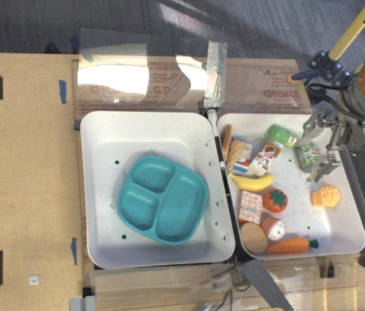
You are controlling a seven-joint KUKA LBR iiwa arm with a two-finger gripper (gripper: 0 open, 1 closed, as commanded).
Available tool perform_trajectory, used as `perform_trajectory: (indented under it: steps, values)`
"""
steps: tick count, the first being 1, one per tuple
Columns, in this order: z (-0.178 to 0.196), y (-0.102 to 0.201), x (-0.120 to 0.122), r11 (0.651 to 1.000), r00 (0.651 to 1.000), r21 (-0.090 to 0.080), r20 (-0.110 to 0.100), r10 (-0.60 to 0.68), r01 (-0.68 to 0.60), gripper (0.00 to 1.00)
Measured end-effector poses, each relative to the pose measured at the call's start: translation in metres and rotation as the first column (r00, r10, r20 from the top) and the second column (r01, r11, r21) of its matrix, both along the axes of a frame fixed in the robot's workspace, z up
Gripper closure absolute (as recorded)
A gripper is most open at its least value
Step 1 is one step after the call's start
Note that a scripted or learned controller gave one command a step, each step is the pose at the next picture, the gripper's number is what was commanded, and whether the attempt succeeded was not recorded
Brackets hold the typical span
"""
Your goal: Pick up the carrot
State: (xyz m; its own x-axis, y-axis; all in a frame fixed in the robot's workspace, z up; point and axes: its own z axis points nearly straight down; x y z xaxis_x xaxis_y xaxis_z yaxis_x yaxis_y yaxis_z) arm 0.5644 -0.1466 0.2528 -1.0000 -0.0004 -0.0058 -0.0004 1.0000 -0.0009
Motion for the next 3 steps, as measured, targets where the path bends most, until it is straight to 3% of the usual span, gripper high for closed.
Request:
perform_trajectory:
  steps: [1, 2, 3]
  values:
    - [-0.066, -0.043, -0.015, 0.985, 0.985, 0.002, -0.006, -0.172, 0.172, 0.00]
    - [-0.156, -0.068, 0.012, 0.977, 0.977, 0.002, 0.001, -0.215, 0.215, 0.00]
    - [-0.164, -0.078, -0.069, 0.985, 0.985, 0.000, 0.003, -0.171, 0.171, 0.00]
